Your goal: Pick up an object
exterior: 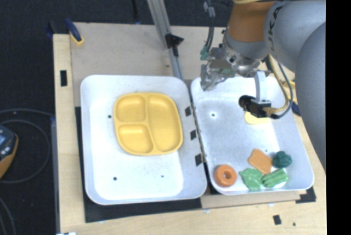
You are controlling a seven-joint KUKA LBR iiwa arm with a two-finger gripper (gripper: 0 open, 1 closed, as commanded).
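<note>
The right bin [230, 119] holds several small objects along its near edge: an orange ring [225, 175], an orange block [260, 161], two light green pieces [252, 179] [275, 177] and a dark green piece [282, 159]. A pale yellow object [253, 117] lies further back, partly covered by a black part of the arm. My gripper [210, 81] hangs over the far left corner of the right bin, well away from the objects.
In the left bin [98, 173] lies a yellow divided plate [148, 122]. A slanted metal pole [159, 15] rises behind the bins. The grey arm [296, 26] covers the far right side of the bench.
</note>
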